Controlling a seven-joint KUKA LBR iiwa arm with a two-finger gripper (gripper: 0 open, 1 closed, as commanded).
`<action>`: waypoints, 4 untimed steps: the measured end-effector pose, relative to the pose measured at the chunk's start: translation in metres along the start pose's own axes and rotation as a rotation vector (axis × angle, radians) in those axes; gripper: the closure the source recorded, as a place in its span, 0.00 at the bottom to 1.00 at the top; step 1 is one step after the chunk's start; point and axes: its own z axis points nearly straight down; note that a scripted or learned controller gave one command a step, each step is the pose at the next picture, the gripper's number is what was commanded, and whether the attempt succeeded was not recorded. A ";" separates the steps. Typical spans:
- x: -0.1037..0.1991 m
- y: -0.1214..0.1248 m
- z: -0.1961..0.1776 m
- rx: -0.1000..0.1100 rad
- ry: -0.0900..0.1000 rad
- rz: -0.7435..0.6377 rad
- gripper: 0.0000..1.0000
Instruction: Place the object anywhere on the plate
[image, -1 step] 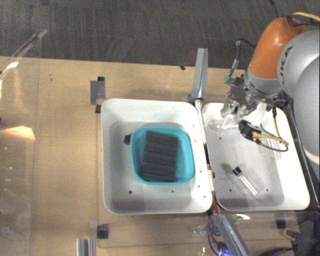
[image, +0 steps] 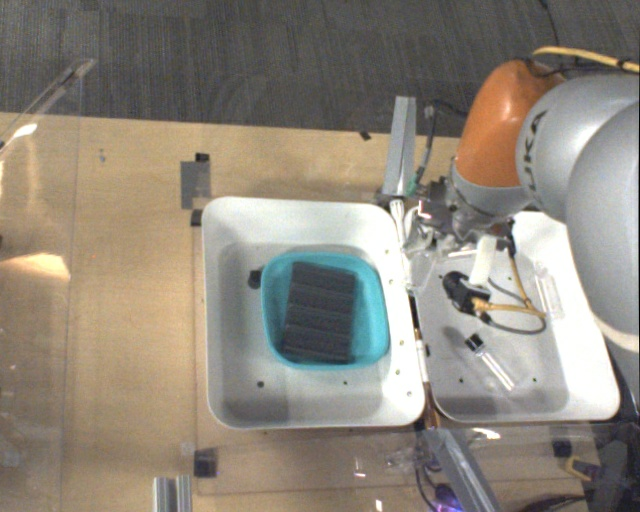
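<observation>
From my remote seat, the biggest thing I see is the pale wooden bench (image: 100, 330), then the grey arm with its orange band (image: 500, 130) reaching in from the right. Two shallow white bins sit side by side: the left bin (image: 225, 390) holds a turquoise square plate (image: 372, 315), and on that plate lies the dark grey ribbed rectangular object (image: 320, 310), flat and roughly centred. The hand (image: 445, 235) hangs over the near-left corner of the right bin (image: 570, 395); whether it is spread or pressed together, I cannot tell. A small clear tube (image: 490, 362) lies in the right bin.
</observation>
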 end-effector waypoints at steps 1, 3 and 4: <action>0.000 0.000 0.000 0.000 0.000 0.001 0.00; -0.071 -0.014 -0.023 -0.001 -0.001 -0.004 0.00; -0.075 -0.063 -0.040 -0.001 0.000 0.135 0.00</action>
